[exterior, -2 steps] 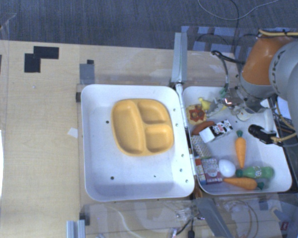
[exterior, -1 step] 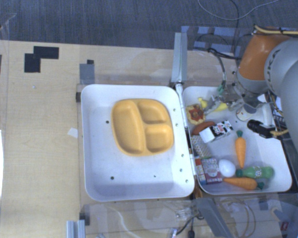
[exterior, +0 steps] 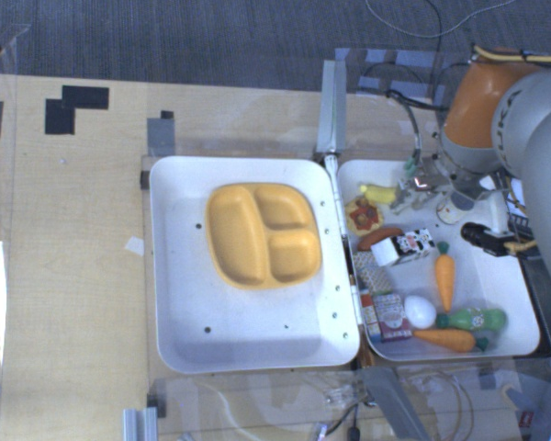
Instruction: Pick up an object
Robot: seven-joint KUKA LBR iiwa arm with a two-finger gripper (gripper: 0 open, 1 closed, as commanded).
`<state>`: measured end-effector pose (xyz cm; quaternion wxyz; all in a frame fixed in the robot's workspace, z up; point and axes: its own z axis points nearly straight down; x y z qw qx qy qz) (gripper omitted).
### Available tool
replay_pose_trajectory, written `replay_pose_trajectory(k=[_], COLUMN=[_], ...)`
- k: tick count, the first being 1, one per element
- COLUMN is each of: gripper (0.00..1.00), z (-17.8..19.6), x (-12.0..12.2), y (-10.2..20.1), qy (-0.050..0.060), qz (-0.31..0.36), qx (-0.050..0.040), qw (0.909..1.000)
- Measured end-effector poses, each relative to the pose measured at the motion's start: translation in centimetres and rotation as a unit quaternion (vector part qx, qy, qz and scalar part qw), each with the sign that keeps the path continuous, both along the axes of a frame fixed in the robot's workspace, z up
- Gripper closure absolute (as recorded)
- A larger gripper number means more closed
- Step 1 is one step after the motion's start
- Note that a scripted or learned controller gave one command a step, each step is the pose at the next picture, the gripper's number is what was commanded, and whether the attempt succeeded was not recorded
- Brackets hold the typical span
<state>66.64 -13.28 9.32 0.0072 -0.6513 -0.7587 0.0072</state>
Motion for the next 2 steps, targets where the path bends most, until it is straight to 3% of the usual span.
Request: replay_pose_trajectory(k=[1,2], gripper=[0.0,0.0], z=[0.2,-0.5], x=[0.2,-5.8], y=[0.1,-5.9], qy=[-0.005,-0.014], qz=[0.001,0.027], qx=[-0.0001,0.0009], qw=[1.0,0.9995])
